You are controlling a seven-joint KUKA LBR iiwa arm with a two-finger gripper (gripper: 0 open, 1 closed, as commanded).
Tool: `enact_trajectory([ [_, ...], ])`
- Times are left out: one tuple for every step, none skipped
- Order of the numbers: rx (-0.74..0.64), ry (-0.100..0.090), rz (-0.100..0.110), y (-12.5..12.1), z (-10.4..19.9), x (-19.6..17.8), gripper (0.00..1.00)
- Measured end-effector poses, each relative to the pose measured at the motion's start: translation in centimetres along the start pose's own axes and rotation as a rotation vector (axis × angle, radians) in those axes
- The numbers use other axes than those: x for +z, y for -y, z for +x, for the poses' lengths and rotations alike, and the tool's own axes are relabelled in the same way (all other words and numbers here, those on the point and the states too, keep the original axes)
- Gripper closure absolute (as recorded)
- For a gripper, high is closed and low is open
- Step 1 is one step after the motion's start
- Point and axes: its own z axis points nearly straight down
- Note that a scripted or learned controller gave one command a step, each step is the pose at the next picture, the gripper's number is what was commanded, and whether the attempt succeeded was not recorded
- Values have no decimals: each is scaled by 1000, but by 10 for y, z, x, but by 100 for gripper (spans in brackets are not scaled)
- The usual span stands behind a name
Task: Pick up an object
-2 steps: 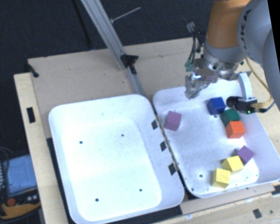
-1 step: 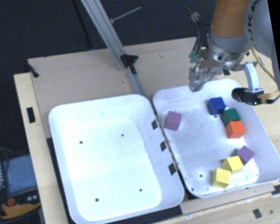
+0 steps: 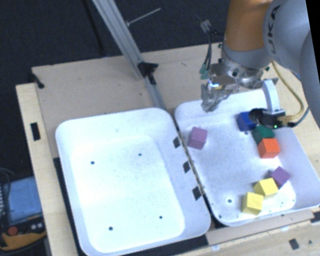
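Observation:
My gripper (image 3: 211,102) hangs over the far left corner of the right bin (image 3: 225,149), with nothing visible between its fingers. A light purple block (image 3: 197,138) lies just below it, near the bin's left wall. Farther right sit a blue block (image 3: 245,121), a green block (image 3: 264,132) and an orange block (image 3: 268,147) in a column. Two yellow blocks (image 3: 265,187) (image 3: 252,202) and a darker purple block (image 3: 280,175) lie near the bin's front right corner.
The left bin (image 3: 123,180) stands beside the right one, sharing a narrow divider. A slanted metal pole (image 3: 123,39) rises behind the bins. A cable loops down the arm's right side (image 3: 292,95) by the blue block.

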Motion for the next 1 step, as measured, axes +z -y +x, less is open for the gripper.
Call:
enact_trajectory([
  [-1, 0, 2, 9, 45, 6, 100],
])
